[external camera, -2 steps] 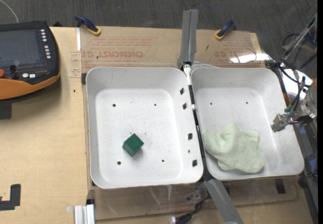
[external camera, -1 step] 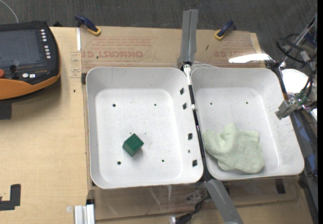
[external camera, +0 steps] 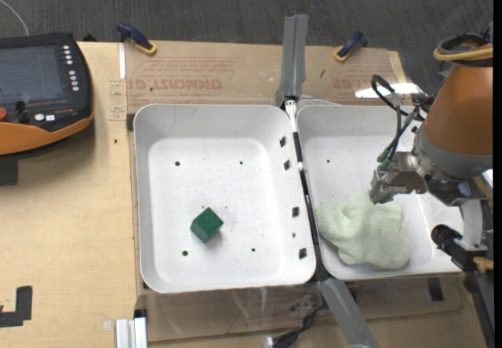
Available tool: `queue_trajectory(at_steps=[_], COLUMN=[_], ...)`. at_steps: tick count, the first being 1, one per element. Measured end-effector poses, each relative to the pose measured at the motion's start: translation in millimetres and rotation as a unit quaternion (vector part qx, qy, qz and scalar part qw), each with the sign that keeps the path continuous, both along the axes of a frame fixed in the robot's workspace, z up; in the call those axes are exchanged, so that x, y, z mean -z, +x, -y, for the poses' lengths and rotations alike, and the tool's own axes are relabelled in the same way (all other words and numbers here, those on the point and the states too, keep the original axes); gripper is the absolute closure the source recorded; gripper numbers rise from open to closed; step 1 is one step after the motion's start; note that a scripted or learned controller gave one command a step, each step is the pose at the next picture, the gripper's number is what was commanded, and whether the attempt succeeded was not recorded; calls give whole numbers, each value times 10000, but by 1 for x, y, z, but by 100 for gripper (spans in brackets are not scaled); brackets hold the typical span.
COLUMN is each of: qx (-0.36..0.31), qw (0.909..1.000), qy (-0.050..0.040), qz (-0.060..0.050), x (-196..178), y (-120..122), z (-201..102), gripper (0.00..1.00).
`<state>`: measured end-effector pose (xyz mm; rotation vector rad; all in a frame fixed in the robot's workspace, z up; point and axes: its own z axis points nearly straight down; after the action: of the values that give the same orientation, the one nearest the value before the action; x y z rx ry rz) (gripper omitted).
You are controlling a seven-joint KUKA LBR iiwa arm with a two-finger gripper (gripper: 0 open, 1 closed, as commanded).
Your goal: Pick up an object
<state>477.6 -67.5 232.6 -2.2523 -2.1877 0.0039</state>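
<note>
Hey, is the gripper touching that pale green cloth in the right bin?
Cannot tell. In the camera view the gripper meets the cloth's upper edge, but the slanted angle hides any contact or gap.

Green block and pale cloth, one per bin
A small green block (external camera: 207,225) sits askew on the floor of the left bin (external camera: 157,276), lower left of centre; a crumpled pale-green cloth (external camera: 369,235) lies heaped in the right bin (external camera: 329,127), near its front wall
</note>
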Motion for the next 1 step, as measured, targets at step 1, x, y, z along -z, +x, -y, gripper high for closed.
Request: queue_trajectory(at_steps=[1], qx=[-521], qw=[9986], qy=[0], qz=[-4], x=[42], y=[-1], z=[-56], gripper=[100])
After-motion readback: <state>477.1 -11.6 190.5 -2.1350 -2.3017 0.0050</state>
